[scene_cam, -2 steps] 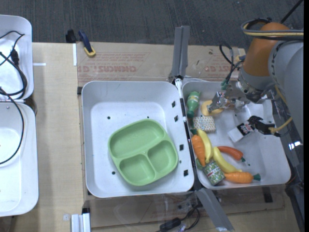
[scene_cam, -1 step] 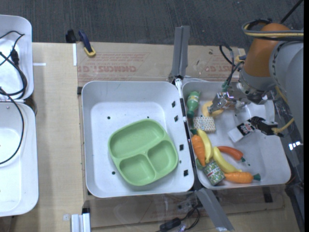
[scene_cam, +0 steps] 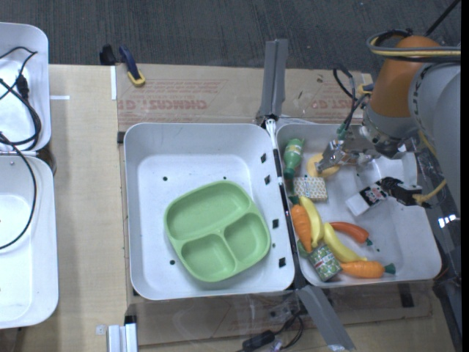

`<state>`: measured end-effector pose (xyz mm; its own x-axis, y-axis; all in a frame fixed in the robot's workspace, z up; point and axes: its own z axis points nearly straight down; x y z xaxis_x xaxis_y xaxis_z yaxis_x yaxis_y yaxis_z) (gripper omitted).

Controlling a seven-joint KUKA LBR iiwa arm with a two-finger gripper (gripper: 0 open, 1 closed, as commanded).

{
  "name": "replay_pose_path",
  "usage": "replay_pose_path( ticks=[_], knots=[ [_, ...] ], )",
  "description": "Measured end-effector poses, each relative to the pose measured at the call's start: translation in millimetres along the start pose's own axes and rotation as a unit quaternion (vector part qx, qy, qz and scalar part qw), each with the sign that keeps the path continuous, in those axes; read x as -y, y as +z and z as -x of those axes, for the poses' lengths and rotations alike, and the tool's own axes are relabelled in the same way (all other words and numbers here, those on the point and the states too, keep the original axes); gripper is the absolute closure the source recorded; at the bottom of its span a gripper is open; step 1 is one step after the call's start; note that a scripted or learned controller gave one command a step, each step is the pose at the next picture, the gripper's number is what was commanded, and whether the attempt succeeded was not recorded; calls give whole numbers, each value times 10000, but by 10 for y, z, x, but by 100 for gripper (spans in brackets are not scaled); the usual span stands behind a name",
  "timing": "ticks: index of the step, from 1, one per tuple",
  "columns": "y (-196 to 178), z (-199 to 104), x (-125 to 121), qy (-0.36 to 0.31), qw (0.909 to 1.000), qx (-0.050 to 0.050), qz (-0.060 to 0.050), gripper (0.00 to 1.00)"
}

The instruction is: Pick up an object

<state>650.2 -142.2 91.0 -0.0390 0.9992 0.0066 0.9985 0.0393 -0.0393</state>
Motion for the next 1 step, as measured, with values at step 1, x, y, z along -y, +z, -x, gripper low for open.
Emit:
replay_pose_path(
  ticks=[1],
  knots=[
    [10, 36, 8, -141, 9999, -17, -18, 0]
  ],
)
